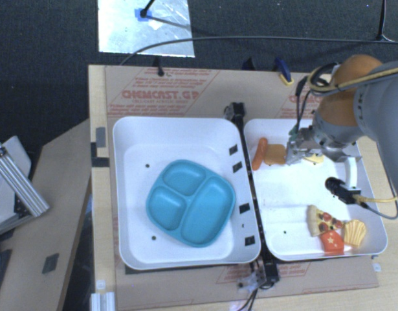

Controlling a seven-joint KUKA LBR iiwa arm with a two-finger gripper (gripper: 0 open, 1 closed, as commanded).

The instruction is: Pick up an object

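The two-finger gripper [301, 153] is hovering low over the far end of the right-hand white bin [276, 238], just right of a tan, bread-like toy piece [274, 153] and a slim orange sausage-shaped toy [257, 153] lying just left of it — its long axis running near-to-far. How wide the jaws are standing I cannot tell — the wrist is hiding them.

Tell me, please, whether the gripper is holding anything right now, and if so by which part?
It cannot be told. The gripper is low in the right bin beside a tan food piece and an orange sausage.
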